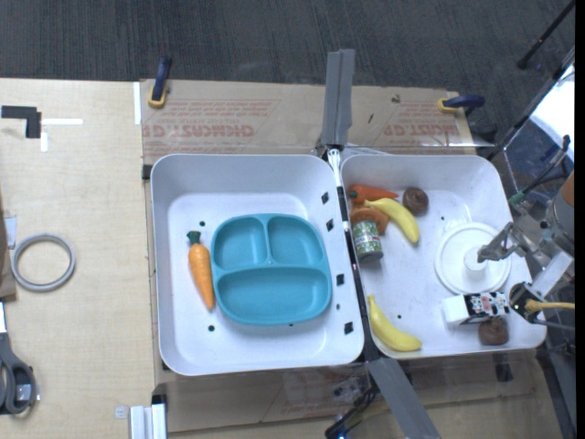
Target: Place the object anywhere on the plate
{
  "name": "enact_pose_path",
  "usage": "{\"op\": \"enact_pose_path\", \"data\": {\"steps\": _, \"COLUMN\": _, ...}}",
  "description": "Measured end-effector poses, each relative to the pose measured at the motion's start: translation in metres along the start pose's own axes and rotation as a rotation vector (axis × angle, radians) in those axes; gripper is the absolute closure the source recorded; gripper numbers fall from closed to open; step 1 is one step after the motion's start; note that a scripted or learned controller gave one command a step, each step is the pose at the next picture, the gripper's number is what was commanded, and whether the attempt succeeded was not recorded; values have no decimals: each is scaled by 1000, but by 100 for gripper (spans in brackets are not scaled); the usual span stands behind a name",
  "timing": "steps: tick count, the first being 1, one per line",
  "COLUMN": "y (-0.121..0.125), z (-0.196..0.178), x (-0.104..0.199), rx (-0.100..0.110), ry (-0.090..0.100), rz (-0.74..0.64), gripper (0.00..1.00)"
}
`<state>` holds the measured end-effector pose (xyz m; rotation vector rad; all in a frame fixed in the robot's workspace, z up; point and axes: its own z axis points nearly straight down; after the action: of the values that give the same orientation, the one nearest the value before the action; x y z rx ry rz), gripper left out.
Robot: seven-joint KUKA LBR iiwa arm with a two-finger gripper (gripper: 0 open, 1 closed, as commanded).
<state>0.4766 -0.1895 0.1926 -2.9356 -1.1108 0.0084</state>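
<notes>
Two white bins (174,273) on cardboard-topped bench (73,199), dark carpet (228,16) behind, jaws' state perhaps unreadable at right edge.

Lying flat on the wooden bench (73,181), left of the white bin (163,273): a grey tape ring (41,262). Gripping the cardboard (274,122) behind: one clamp (162,82), another clamp (462,104).

- The plate (271,269), well left of the gripper (501,245), looks like smooth teal plastic with a soft sheen.
- Both bins (174,245) are glossy white plastic.
- The carrot (201,271) beside the plate looks like matt orange plastic.
- The worktop (73,172) is pale matt wood.
- The bananas (393,329) look smooth and glossy.
</notes>
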Motion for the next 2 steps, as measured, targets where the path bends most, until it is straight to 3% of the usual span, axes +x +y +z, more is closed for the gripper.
{"op": "enact_pose_path", "data": {"steps": 1, "y": -10, "z": -27, "x": 10, "rx": -2, "ry": 1, "rz": 131, "gripper": 0}}
{"op": "enact_pose_path", "data": {"steps": 2, "y": 3, "z": -40, "x": -3, "rx": -1, "ry": 0, "rz": 172, "gripper": 0}}
